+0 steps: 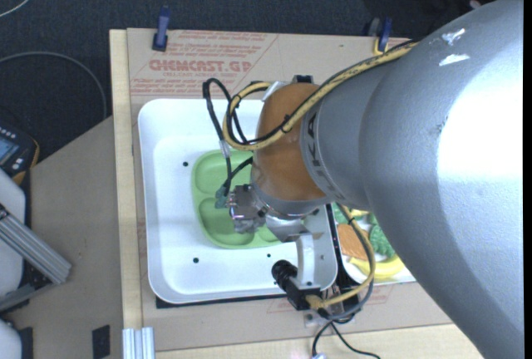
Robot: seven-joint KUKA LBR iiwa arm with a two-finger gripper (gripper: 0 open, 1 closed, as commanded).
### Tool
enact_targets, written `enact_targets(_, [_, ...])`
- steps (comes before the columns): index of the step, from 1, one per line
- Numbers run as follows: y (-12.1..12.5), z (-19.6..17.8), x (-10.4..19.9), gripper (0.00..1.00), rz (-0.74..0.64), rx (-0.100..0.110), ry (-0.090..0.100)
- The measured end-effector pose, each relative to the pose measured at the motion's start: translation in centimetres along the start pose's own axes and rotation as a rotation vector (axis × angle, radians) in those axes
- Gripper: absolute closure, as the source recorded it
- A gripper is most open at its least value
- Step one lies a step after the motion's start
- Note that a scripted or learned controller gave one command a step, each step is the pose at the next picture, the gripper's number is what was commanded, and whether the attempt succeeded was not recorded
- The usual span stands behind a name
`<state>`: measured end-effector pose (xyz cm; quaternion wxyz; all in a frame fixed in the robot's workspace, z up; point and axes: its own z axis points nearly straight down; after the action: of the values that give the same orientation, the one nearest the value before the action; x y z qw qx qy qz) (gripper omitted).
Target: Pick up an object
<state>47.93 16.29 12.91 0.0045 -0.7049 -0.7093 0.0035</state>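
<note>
Green object (axis unclear) under gripper, left bin

A pale green, seemingly dish-shaped object lies in the left bin, partly hidden.

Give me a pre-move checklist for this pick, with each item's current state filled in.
1. Target in reach: green object lies in the left bin, under the wrist: ok.
2. Gripper over the target: appears so: ok.
3. Object between the fingers: cannot tell.
4. Cables away from the bin rim: they loop over the bin's far side: cannot tell.
5. Right bin's contents undisturbed: mostly hidden by the arm: cannot tell.
</note>
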Motion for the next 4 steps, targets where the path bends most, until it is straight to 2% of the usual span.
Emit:
enact_targets(1, [6.3,-13.8,6.6,1.0,-0.002,-0.029,0.007])
enact_targets(2, [0.8,-20.0,6.3,1.0,0.002,-0.018,0.003])
enact_targets(3, [7.1,-7.8,4.7,1.0,0.011,-0.001,-0.007])
enact_targets(4, [7.5,-32.7,6.2,1.0,0.003,-0.032,0.007])
